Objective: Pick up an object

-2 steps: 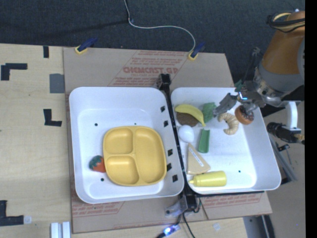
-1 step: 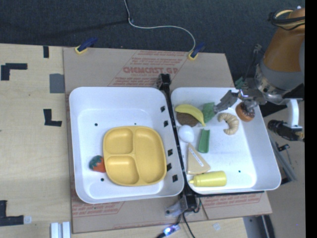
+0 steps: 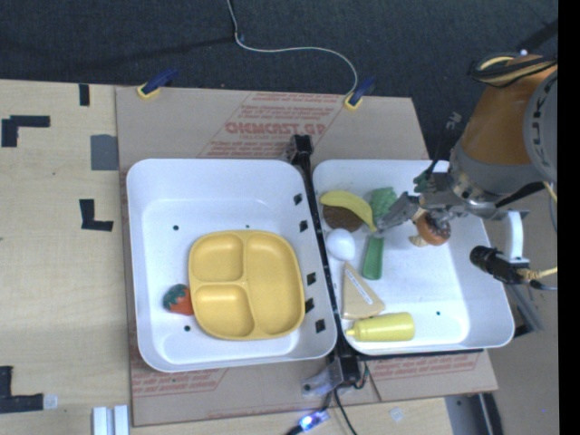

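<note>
My gripper [image 3: 396,212] reaches into the right bin [image 3: 453,288] from the right, low over its upper middle. Its tip lies against a green piece [image 3: 382,198] beside a yellow banana with a brown end [image 3: 349,208]. A small orange-brown object [image 3: 431,231] sits just under the wrist. Below the tip are a green cucumber-like stick [image 3: 372,256], a white egg [image 3: 341,244], a pale wedge [image 3: 360,295] and a yellow bottle [image 3: 382,327] lying on its side.
The left bin [image 3: 154,207] holds a yellow divided plate [image 3: 245,284] and a small red and green item [image 3: 178,299] at the plate's left. A black divider [image 3: 313,234] separates the bins. A black fitting [image 3: 494,263] sticks out over the right bin's right rim.
</note>
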`<state>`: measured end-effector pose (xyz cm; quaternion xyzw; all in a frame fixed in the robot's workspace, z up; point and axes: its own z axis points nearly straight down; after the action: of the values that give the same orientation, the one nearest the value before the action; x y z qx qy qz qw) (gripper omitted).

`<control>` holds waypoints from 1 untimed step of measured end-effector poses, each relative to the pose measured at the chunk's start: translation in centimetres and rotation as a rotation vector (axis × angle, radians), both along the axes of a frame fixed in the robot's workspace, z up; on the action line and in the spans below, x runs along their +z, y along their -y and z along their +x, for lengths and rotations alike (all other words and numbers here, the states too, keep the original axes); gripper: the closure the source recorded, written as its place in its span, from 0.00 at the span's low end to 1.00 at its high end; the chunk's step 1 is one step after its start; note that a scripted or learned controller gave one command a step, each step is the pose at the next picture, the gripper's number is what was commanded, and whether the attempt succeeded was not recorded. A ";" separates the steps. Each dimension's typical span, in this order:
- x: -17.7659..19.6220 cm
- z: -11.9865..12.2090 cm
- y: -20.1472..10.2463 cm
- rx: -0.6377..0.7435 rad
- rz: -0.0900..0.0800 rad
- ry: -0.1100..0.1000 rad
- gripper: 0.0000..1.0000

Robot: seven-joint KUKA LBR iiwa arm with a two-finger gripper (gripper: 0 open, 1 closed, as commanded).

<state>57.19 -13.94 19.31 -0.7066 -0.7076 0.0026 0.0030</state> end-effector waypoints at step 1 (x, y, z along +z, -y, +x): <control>-6.0 0.1 0.7 0.000 0.000 0.001 0.00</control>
<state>57.32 -14.68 13.31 -0.7067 -0.7075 0.0025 0.0027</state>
